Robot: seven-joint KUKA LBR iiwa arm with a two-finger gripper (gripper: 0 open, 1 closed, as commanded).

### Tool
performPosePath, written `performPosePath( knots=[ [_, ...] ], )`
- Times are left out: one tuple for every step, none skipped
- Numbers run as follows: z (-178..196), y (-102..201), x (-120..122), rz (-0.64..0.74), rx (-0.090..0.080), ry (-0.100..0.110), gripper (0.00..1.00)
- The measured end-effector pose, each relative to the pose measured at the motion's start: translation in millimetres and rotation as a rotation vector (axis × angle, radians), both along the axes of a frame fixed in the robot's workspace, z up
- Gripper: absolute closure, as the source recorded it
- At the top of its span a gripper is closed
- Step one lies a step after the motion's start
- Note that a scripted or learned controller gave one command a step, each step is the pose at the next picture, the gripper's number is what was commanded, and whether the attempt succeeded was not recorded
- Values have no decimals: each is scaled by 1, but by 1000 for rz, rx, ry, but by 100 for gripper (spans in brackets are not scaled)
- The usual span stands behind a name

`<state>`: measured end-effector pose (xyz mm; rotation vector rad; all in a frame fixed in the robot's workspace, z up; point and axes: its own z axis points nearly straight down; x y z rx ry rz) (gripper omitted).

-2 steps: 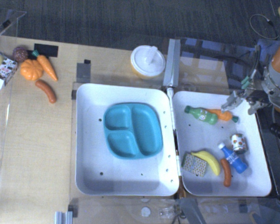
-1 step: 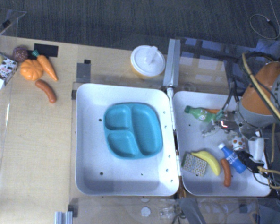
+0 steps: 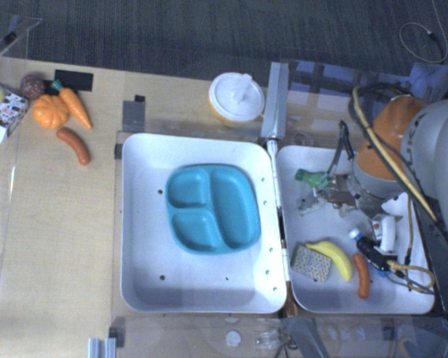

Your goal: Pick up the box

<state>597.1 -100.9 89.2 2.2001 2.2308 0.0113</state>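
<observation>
gripper (image 3: 318,194) low in right bin (image 3: 421,304), upper-left part, open/closed can't tell | box (image 3: 311,263) speckled, flat on right bin floor near front-left corner, well apart from gripper | banana (image 3: 334,257) touching box's right side | sausage (image 3: 362,276) right of banana | blue tray (image 3: 211,208) in left bin (image 3: 141,230)

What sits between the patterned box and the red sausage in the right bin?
In the camera view, a yellow banana lies between the box and the sausage, touching or nearly touching the box.
</observation>
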Motion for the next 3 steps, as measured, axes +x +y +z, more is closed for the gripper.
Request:
performPosePath(
  knots=[
    [34,-58,-32,75,0,7,0],
    [1,3,-32,103,-2,-3,0],
    [-1,13,25,46,-1,-1,0]
  ],
)
